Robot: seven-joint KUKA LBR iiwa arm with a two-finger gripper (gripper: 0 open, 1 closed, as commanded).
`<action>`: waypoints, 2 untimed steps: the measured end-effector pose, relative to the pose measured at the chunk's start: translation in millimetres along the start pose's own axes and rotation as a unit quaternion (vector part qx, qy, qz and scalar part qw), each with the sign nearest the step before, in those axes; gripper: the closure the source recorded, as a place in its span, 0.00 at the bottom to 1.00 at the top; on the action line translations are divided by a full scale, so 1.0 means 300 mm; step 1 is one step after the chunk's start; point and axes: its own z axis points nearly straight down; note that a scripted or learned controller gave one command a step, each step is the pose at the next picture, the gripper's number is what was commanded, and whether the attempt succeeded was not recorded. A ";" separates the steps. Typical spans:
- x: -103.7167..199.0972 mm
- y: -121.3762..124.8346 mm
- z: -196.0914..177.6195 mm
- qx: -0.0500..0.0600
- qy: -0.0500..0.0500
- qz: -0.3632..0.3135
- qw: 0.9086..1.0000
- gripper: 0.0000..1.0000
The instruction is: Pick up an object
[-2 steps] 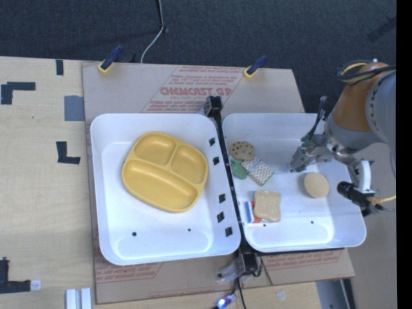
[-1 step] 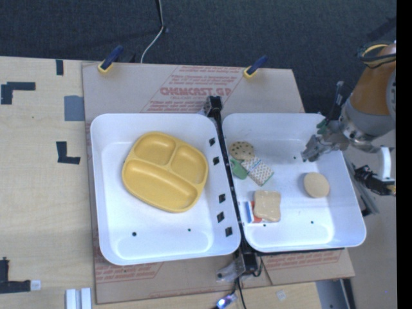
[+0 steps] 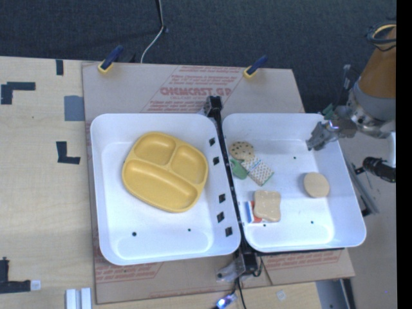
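While arm (image 3: pixel 376 76) aside: cookie (image 3: pixel 242 150) w/ clutter.

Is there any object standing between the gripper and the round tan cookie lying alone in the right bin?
Nothing visible does. The gripper is over the upper right edge of the right white bin, and the round tan cookie lies below it in the view, with bare bin floor between them.

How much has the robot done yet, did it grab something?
Nothing looks picked up yet. The claw sits over the far right edge of the right bin, with nothing visible in it. The round tan cookie, the bread slice and the speckled cookie all lie on the bin floor, and the yellow plate lies in the left bin. Reaching down, gripping and lifting are all left.
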 end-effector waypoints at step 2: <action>0.177 0.006 -0.127 0.002 0.001 -0.002 1.000 1.00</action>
